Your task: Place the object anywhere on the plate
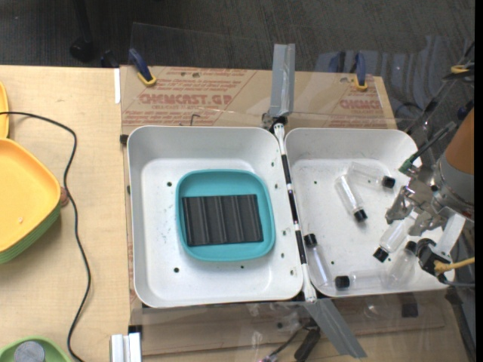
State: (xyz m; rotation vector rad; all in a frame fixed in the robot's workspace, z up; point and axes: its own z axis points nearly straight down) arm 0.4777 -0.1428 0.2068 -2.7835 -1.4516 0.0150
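Clear plastic tubes with black caps are seen scattered in the right bin [302, 145]. One tube [350, 197] lies slantwise near the bin's centre, its cap pointing toward the lower right. A second tube [373, 175] lies above it, near the far wall, with its cap at the right end. A third tube [389, 241] lies at the right side, tilted, cap at its lower left end, just beside the gripper [411, 211]. A fourth tube [318, 265] is noted along the left wall of the bin, and a black cap [342, 281] is seen close to the front wall; whether that cap belongs to another tube cannot be told.

The gripper is positioned over the right edge of the right bin, with cabling and metal parts around it. Its fingers are too cluttered to be read, so how wide it stands cannot be told, and nothing can be confirmed between them.

The plate [225, 215] is found in the left bin [143, 202]: teal, a rounded rectangle, with a dark grey ribbed centre. No tube rests on it.

A yellow dish [23, 202] sits on the wooden bench [75, 292] at far left, beside a black cable [77, 225].
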